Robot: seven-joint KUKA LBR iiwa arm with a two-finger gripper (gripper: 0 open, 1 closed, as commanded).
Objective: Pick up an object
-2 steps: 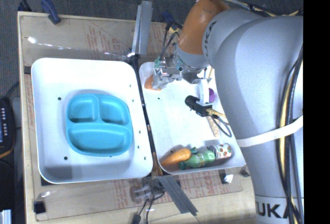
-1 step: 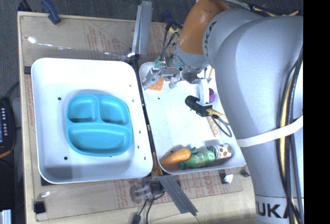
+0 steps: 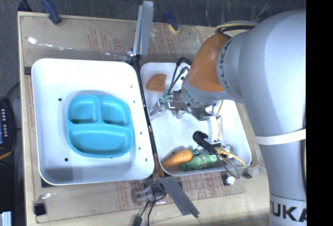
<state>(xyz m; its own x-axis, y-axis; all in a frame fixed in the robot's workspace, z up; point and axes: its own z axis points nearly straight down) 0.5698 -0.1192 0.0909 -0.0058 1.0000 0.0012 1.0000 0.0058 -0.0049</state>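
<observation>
a grey robot arm is reaching into the right bin [image 3: 237,121], its gripper [image 3: 174,105] hanging near a tan bread slice [image 3: 155,83]; its grip cannot be made out. a toy carrot [image 3: 178,157] and green bottle [image 3: 202,161] are lying at the bin's near edge, while a blue divided plate [image 3: 100,126] is sitting in the left bin [image 3: 47,89].

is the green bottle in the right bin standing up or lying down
Lying down. The green bottle rests on its side along the near wall of the right bin, lengthwise beside the carrot.
</observation>
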